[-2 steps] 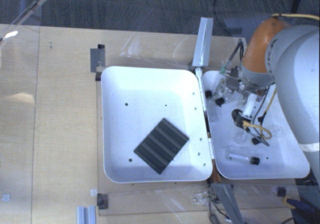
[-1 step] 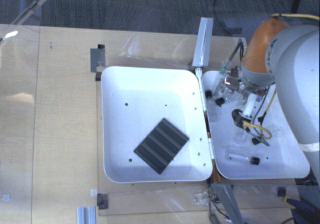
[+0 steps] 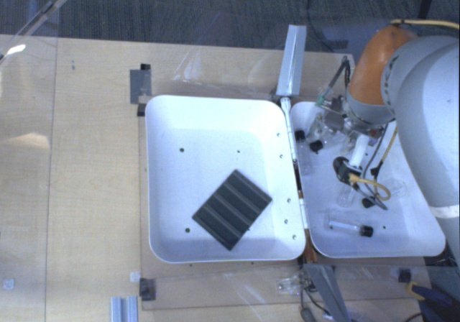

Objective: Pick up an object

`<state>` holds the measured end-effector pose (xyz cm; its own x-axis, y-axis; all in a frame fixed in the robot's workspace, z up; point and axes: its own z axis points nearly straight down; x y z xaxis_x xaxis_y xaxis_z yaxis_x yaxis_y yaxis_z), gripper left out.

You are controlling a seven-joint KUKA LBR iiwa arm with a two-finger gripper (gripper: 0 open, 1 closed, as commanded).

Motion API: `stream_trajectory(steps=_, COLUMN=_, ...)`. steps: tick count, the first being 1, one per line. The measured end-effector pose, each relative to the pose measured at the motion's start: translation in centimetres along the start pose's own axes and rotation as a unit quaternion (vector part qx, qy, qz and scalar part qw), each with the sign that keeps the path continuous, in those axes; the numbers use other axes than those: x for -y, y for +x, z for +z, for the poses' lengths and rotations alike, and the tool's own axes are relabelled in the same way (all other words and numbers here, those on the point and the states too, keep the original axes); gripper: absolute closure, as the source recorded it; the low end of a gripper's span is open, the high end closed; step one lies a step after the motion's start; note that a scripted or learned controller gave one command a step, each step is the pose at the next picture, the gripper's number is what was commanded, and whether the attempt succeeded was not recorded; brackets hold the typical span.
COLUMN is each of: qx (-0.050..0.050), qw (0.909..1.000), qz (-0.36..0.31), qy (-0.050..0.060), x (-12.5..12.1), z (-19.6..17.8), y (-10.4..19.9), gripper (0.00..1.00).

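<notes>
A dark grey ribbed rectangular block [image 3: 232, 209] lies flat and turned diagonally in the left bin [image 3: 165, 169], toward its near side. In the right bin [image 3: 417, 238] a small clear tube with a black cap [image 3: 350, 227] lies near the front edge. Another small black-tipped piece [image 3: 370, 203] rests a little behind it. My gripper [image 3: 325, 130] hangs low over the far left part of the right bin, below the orange-banded wrist. It is well to the right of the ribbed block and behind the clear tube. Nothing is seen held in it.
A metal bar [image 3: 291, 62] stands at the back, above the gap between the two bins. The large grey arm [image 3: 431, 112] covers the right side of the right bin. Wooden bench surface [image 3: 72, 169] stretches to the left.
</notes>
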<state>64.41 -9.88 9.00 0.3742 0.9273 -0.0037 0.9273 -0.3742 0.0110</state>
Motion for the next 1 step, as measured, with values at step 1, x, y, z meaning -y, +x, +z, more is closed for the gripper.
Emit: stream_trajectory(steps=1, qx=0.000, qw=1.0000, qz=0.000, qy=0.000, x=0.00, z=0.00, y=0.00, gripper=0.00)
